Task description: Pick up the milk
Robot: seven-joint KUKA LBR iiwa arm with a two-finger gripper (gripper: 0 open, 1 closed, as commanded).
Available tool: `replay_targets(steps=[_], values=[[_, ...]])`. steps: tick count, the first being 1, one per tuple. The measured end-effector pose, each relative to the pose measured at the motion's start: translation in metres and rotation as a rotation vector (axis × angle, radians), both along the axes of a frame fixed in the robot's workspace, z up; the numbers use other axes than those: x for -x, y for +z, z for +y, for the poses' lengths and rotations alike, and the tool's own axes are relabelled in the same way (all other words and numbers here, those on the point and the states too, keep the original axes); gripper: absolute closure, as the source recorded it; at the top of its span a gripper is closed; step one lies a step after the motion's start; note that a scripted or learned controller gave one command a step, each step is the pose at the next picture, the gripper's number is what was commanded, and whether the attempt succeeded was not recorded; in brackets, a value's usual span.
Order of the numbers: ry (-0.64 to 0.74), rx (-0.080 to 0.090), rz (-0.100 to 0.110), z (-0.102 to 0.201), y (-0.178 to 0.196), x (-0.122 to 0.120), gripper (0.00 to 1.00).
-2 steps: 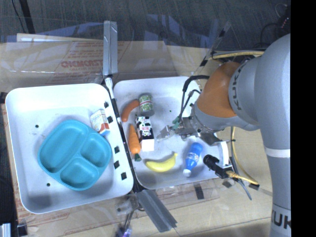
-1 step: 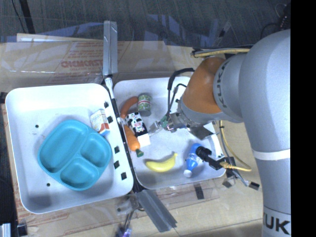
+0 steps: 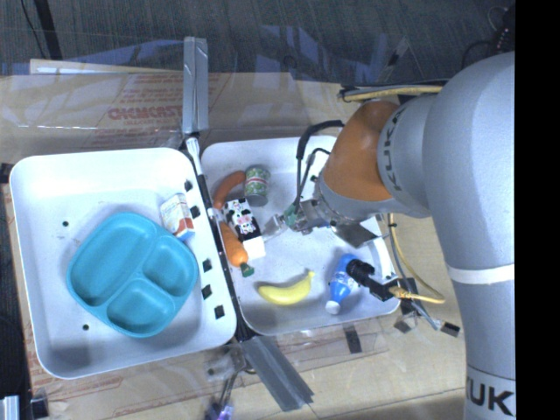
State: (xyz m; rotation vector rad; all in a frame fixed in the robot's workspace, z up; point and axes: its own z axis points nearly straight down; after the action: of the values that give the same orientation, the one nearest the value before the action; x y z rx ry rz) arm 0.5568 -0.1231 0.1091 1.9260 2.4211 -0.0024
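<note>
Bench with two white bins (image 3: 52, 322) | milk carton (image 3: 242, 226) (cow-patterned) is seen in the right bin by its left wall, beside a carrot (image 3: 233, 244) | gripper (image 3: 296, 218) is poised near it; its opening cannot be told | approach step judged; alignment over the carton is called for.

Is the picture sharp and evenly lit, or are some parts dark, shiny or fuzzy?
Camera view: both shallow white bins are brightly lit, almost washed out; the floor at the top is dark. The glossy turquoise divided plastic plate shows soft sheen. The big grey arm with its orange band looks slightly soft and shades the right bin beneath it. The small cow-patterned milk carton reads fairly clearly.
</note>
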Motion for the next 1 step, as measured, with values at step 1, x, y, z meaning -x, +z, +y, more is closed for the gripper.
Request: replay_targets(steps=[1], values=[[-0.033, -0.032, 0.038, 0.0944, 0.0829, 0.0190, 0.00]])
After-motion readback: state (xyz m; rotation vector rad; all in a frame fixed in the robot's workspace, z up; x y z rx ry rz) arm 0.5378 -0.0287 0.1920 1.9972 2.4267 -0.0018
